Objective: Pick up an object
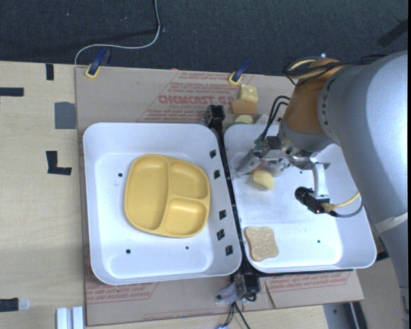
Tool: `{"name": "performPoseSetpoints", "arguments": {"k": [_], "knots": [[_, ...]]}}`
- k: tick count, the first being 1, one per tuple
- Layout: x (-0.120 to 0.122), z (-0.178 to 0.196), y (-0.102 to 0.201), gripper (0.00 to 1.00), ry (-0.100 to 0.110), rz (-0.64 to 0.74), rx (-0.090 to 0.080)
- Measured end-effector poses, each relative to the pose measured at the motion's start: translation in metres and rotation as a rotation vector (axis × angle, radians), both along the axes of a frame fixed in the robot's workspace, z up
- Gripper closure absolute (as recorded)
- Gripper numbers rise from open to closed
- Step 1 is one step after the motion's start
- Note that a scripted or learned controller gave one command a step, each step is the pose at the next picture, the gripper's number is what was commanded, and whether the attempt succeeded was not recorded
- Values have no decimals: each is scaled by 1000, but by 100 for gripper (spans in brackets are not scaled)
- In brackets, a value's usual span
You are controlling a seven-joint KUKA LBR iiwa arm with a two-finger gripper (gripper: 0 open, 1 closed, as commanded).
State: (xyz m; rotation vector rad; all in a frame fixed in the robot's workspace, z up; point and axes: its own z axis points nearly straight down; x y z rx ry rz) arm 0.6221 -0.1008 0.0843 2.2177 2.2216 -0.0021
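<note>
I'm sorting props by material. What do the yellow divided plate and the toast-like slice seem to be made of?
The yellow divided plate looks like moulded plastic: one even colour, smooth rounded compartment walls, a soft sheen. The toast-like slice in the right bin looks matte and speckled tan, probably foam or plastic toy food, though the view is too coarse to be sure.

One camera looks down on my table [27, 184] from above, at a slant and from a middling height. The left bin [103, 252] sits near the middle of its view, the right bin [342, 245] beside it. My arm [370, 122] enters from the right of that left bin.
</note>
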Motion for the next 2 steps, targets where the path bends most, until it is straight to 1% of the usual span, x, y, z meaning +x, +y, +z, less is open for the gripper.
{"name": "performPoseSetpoints", "arguments": {"k": [1, 2], "knots": [[0, 11, 1, 100, 0, 1, 1], [-1, 10, 1, 0, 1, 1, 0]]}}
